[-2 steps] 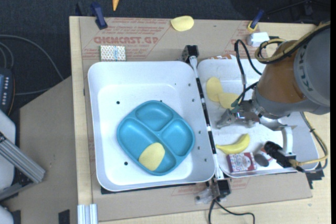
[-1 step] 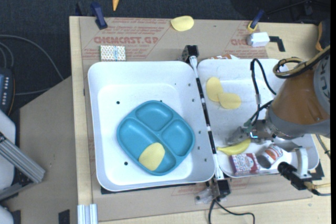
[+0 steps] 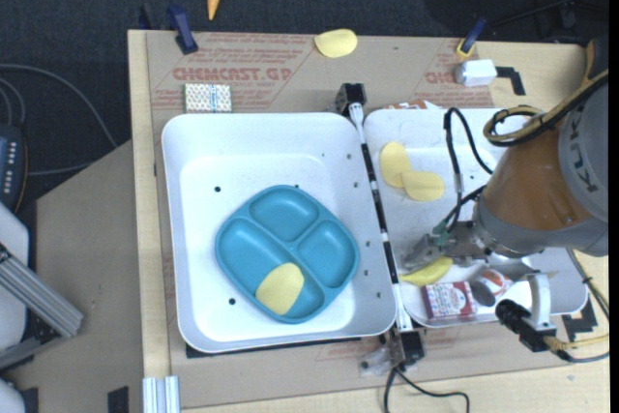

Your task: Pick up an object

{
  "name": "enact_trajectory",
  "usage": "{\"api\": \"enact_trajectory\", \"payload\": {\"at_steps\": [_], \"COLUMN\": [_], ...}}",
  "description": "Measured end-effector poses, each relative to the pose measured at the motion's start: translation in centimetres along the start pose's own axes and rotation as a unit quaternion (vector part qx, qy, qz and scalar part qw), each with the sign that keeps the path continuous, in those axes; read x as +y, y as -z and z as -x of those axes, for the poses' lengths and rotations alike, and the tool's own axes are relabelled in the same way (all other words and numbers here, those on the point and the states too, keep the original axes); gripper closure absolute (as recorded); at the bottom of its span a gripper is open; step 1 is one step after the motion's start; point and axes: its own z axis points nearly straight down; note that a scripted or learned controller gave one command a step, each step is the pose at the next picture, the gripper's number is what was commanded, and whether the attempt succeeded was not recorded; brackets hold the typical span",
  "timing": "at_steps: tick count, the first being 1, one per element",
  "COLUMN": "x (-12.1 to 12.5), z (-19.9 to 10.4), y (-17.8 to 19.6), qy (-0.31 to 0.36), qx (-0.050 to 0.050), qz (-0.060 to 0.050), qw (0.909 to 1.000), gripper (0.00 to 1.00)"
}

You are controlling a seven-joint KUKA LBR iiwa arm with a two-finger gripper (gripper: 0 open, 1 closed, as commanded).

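Observation:
My gripper (image 3: pixel 432 250) is low in the right bin (image 3: pixel 426 124), near its front left corner, under the grey and orange arm (image 3: pixel 542 193). A yellow banana-shaped piece (image 3: pixel 427 273) lies directly below the gripper and touches or nearly touches it. A red and white packet (image 3: pixel 448 301) lies just in front of it. Two pale yellow pieces (image 3: pixel 392 160) (image 3: pixel 424 186) rest further back in the same bin. The arm hides the right part of this bin.
The left bin (image 3: pixel 193 198) holds a blue divided plate (image 3: pixel 290 247) with a yellow piece (image 3: pixel 280 287) in its front compartment. On the bench behind the bins are a yellow item (image 3: pixel 336 43), a patterned packet (image 3: pixel 208 97), a blue clip (image 3: pixel 181 29) and a white block (image 3: pixel 477 71).

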Motion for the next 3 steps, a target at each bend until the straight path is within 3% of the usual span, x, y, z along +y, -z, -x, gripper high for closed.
{"api": "enact_trajectory", "payload": {"at_steps": [1, 2, 3], "x": [0.0, 0.1, 2.6], "z": [-0.3, -0.3, -6.4], "y": [0.0, 1.0, 10.0], "qy": [0.0, -0.001, 0.0], "qx": [0.0, -0.001, -0.001], "qz": [0.0, 0.002, 0.001], "qw": [1.0, 1.0, 1.0], "gripper": [0.0, 1.0, 1.0]}}
